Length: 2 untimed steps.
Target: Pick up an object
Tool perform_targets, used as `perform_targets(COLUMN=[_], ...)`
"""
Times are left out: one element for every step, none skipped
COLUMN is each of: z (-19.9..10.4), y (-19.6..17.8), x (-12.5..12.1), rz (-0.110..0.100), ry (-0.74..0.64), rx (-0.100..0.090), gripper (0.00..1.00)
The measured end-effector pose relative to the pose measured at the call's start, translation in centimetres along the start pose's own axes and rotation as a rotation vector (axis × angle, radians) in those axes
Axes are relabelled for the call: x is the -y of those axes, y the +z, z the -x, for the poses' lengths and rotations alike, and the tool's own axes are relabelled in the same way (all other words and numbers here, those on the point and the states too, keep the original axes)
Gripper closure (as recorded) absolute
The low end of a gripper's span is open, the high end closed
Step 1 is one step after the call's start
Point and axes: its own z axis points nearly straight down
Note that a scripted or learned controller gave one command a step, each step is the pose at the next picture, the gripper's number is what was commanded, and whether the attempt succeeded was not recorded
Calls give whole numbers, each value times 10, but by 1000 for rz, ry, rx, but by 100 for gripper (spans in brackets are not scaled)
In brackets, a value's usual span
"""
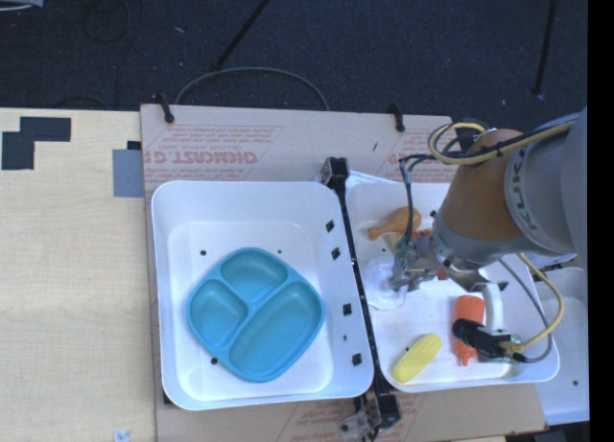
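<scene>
Gripper (403,272) hangs low in right bin (537,373), beside a clear glass (384,294) (finger state cannot be told). Corn cob (416,358) lies nearer the camera, long axis slanted; orange chicken leg (393,225) just beyond.

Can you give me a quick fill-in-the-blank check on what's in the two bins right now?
1. The blue divided plate lies in the ____ bin of the camera view.
2. The yellow corn cob lies in the same bin as the ____ carrot.
3. The gripper is above the ____ bin.
4. The plate has ____ compartments.

Missing words: left; orange; right; three
</scene>
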Motion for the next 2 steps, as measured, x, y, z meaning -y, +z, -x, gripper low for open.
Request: perform_targets(z=[1,9], y=[-43,-87], x=[5,7], rz=[4,6], ry=[-1,3], rx=[1,1], gripper=[100,100])
